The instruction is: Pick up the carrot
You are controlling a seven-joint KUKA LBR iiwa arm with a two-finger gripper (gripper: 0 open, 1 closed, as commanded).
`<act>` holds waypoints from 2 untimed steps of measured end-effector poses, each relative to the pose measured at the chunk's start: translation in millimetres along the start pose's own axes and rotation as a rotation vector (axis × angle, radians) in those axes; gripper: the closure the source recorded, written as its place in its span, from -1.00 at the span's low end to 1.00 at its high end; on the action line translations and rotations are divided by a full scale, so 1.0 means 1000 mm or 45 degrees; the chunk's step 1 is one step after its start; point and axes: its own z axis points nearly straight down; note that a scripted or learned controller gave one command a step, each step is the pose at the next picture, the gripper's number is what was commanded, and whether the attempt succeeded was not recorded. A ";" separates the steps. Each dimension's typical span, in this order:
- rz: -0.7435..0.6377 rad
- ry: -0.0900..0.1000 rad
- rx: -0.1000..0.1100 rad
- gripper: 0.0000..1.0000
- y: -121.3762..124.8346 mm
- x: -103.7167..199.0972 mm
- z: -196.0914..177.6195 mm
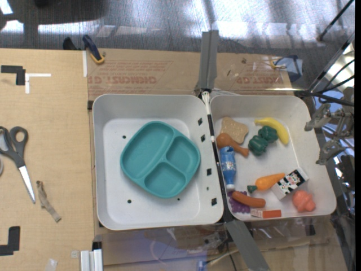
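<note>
Camera view: left bin [107,151] holding a teal plate [161,160]. Right bin [307,114], on the side from which the arm reaches in, crowded with toy food: bread [234,130], banana [273,129], bottle [227,167], sausage [248,199]. Carrot [269,180] low in that bin, towards its near right corner, lying flat, long axis running left to right and rising slightly rightward. Touching a carton [290,183] at its right end; sausage just below. Likely best gripped across the width, towards its freer left end.
</note>
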 end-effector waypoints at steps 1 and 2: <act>-0.197 0.002 -0.002 -1.00 0.037 0.033 0.143; -0.111 -0.001 -0.001 -1.00 0.087 0.010 0.166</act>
